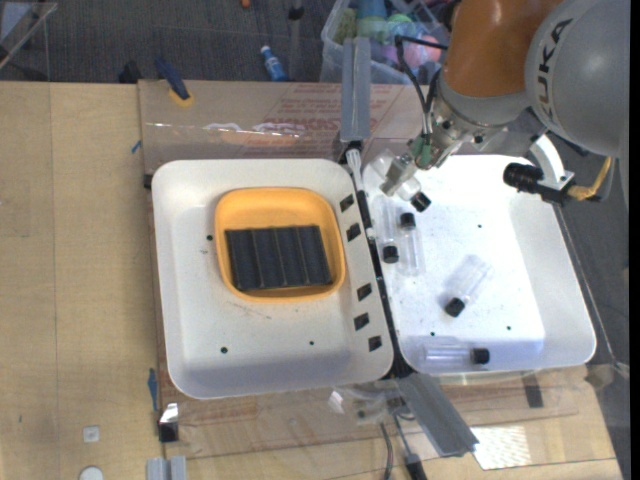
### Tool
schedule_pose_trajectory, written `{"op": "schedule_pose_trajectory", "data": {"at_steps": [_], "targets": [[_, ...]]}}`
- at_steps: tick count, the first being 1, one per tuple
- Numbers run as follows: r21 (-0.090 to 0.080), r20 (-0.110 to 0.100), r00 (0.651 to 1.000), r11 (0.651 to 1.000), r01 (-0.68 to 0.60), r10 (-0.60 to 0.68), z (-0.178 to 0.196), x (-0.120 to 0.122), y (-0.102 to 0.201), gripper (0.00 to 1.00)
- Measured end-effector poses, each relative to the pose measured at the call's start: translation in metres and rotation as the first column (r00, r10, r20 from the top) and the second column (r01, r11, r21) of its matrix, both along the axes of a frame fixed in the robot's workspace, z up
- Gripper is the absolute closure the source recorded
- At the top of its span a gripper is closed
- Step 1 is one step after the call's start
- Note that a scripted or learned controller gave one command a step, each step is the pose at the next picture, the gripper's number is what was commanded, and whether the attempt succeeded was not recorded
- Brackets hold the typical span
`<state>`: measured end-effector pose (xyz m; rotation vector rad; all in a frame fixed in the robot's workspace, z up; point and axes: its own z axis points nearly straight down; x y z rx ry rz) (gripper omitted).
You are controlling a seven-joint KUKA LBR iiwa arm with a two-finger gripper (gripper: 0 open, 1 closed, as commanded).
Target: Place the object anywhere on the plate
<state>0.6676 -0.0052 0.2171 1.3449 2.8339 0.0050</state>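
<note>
The two-finger gripper (405,173) is seen low over the far left corner of the right shallow white bin (520,268), beneath the grey arm (590,58) with its orange band (497,28). How far it is open cannot be told, nor whether anything is held. The letters "UKA" are read on the grey arm casing; faint red print on the clear sheet behind the bins is illegible. Several clear plastic vials with black caps (465,286) are scattered in the right bin, one just beside the gripper. In the left shallow white bin (200,348), a yellow rounded-square plate (232,213) is set, and a dark ribbed rectangular block (277,257) lies on it.
</note>
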Motion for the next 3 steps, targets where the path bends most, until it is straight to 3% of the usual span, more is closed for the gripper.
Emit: {"op": "schedule_pose_trajectory", "data": {"at_steps": [1,2,3], "targets": [[0.000,-0.004,0.985,0.985,-0.175,0.175,-0.003,-0.002,0.008,1.00],[0.000,-0.005,0.955,0.955,-0.297,0.297,-0.032,-0.009,0.017,1.00],[0.000,-0.004,0.955,0.955,-0.296,0.296,-0.031,-0.008,0.017,0.00]]}}
